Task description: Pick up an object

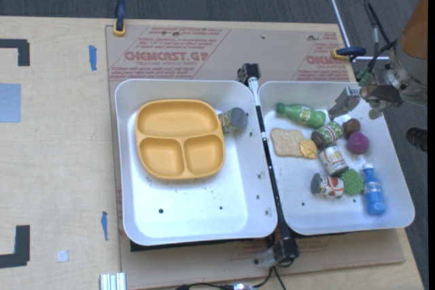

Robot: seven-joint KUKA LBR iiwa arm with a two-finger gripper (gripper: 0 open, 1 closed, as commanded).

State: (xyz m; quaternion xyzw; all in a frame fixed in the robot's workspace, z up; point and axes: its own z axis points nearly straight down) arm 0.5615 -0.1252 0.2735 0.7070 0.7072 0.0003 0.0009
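Observation:
My gripper [358, 105] hangs over the far right part of the right bin [397, 214], its two fingers [339, 104] spread open with nothing between them. Just below it lie a brown ball [351, 125], a magenta ball [358, 142] and a small can [330, 133]. A green bottle [302, 115] lies to the gripper's left. Nearer the front are a second can [333, 159], a green knobbly piece [351, 181], a blue bottle [372, 191] and a small red and white toy [327, 187]. A tan cracker [287, 142] sits at the bin's left.
The left bin [190, 214] holds a yellow divided plate [180, 139] and a small grey and yellow object [234, 119] against its right wall. A black divider [262, 132] runs between the bins. Cables and a clamp [346, 51] stand behind the right bin.

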